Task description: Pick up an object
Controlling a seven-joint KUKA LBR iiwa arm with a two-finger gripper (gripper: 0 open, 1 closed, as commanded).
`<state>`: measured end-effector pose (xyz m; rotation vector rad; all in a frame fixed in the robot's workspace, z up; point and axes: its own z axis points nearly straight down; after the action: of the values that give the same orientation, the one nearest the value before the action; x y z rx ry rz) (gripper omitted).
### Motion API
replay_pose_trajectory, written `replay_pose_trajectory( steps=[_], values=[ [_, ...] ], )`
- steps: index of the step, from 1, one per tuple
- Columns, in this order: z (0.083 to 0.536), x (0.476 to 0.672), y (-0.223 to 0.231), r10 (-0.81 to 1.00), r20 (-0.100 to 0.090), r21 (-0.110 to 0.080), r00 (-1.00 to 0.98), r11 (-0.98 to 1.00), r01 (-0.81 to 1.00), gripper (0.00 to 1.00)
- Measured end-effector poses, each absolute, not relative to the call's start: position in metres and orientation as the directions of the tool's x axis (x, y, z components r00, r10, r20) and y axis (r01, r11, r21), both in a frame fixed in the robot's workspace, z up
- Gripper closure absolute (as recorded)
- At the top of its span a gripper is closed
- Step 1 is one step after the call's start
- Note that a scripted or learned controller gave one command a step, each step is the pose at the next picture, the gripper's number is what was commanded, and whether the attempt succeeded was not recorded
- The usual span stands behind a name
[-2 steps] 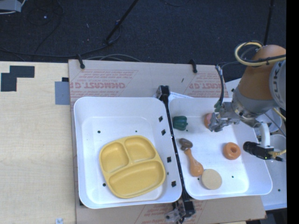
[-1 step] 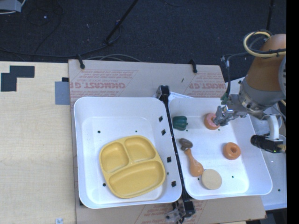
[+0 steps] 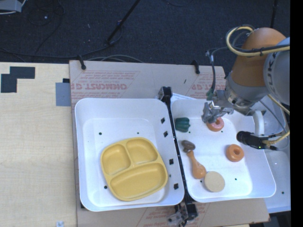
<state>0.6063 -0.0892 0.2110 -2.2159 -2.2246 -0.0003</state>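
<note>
The hand (image 3: 211,113) covers the upper part of a pink ring (image 3: 216,124) near the green pepper (image 3: 182,124); its fingers are too small to tell.

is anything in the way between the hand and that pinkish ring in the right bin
Nothing visible stands between them. The hand sits right over the pink-orange ring near the back of the right white bin; the dark green pepper-shaped toy lies off to the side.

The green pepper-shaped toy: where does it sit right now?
The green pepper-shaped toy lies in the right white bin, close to the black centre divider, just above the brown wooden spoon.
</note>
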Motion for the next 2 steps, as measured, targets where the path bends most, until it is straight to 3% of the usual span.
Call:
replay_pose_trajectory(
  steps=[2],
  values=[
    [0.234,0.617,0.021,1.0,0.002,-0.002,-0.005,0.005,1.0,1.0]
  ],
)
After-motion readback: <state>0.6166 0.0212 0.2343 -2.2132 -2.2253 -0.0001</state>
